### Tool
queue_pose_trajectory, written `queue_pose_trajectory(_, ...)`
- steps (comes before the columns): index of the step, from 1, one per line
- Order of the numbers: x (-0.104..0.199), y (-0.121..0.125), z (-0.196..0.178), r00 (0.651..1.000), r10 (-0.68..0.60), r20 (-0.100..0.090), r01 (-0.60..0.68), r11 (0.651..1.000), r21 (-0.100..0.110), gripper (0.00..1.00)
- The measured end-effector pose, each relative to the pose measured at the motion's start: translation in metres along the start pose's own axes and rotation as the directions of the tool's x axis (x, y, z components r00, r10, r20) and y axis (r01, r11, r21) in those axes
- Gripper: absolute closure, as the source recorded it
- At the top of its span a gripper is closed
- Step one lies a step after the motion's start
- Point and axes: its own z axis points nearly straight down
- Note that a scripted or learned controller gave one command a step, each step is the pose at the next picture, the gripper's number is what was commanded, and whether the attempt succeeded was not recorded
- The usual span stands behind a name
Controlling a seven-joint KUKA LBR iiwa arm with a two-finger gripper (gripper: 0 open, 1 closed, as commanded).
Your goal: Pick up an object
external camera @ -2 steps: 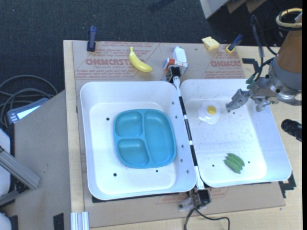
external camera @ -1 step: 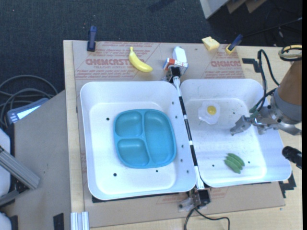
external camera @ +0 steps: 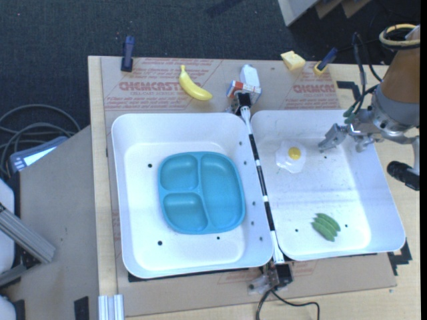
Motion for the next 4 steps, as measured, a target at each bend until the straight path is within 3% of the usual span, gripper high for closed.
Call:
queue_pose_trajectory(1,0.066,0.009,0.024,1.0,-0.001,-0.002,0.001,1.0,0.003,0.0)
queue_pose_trajectory(2,0.062,0.041,0.079,1.0,0.0,0.0,0.0,1.0,-0.002,0.0)
queue_pose_trajectory(3,0.063,0.042,0.069,1.0,-0.001,0.001,0.001,1.0,-0.004,1.0)
queue_pose_trajectory(4,0.063,0.041,0.069,1.0,-0.001,0.001,0.001,1.0,-0.003,0.0)
